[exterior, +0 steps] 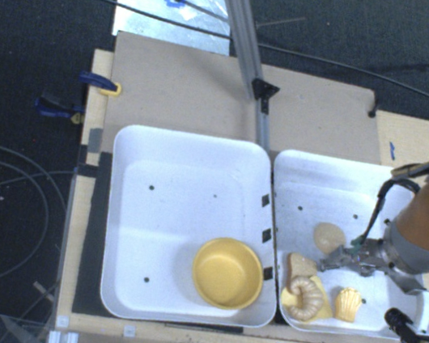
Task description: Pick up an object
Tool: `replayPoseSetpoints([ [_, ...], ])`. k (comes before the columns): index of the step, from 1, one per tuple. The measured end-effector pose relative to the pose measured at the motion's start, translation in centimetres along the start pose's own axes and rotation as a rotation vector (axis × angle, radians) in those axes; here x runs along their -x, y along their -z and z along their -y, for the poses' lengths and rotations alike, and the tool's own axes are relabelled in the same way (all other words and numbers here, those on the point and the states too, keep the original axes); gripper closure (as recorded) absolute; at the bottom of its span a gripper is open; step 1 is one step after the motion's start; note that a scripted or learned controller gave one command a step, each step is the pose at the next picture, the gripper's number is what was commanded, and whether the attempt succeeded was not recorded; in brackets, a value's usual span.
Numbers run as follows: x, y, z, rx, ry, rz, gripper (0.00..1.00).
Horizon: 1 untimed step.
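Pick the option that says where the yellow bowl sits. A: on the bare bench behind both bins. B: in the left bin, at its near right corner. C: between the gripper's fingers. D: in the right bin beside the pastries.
B: the yellow bowl rests upright on the floor of the left bin, near its front right corner, apart from the gripper, which works over the right bin.

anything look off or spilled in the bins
Nothing stands out. The yellow bowl sits upright in the left bin. The pale food-like items lie clustered at the near edge of the right bin, with the end effector beside them.
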<state>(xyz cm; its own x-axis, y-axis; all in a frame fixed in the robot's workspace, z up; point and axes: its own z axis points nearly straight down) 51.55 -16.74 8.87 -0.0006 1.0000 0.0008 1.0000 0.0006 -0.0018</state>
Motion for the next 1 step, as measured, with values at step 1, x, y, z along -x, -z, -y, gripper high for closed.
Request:
replayPoseSetpoints([
  [1, 0.05, 1.26, -0.13, 0.005, 0.000, 0.002, 1.00],
])
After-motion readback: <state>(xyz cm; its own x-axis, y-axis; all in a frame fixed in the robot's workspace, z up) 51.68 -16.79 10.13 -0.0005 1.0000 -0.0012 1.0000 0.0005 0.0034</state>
